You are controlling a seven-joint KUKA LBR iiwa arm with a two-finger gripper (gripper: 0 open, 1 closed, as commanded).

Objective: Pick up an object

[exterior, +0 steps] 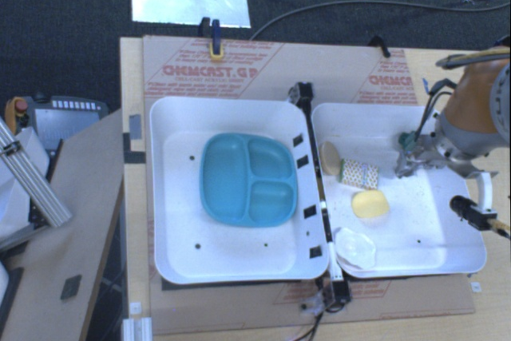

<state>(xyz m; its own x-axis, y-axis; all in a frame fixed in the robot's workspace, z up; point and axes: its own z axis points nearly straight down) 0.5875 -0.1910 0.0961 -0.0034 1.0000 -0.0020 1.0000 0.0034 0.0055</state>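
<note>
One hand (pixel 407 160) low over right bin (pixel 447 255), near patterned cup (pixel 351 170); opening unclear, grip indeterminable.

Both bins white: left bin (pixel 172 196), right bin (pixel 455 251). Divided plate (pixel 247 178) in left bin was light blue, plain. In right bin: a cylinder (pixel 358 172) patterned in green and white with a tan end; a pale yellow rounded item (pixel 370 204); a white crumpled item (pixel 355 248). Arm (pixel 479 104) grey with an orange band. Table board (pixel 263 64) tan, printed with red lettering. Clamp (pixel 215 40) at the board's far edge yellow and dark. Floor (pixel 64 4) dark.
</note>
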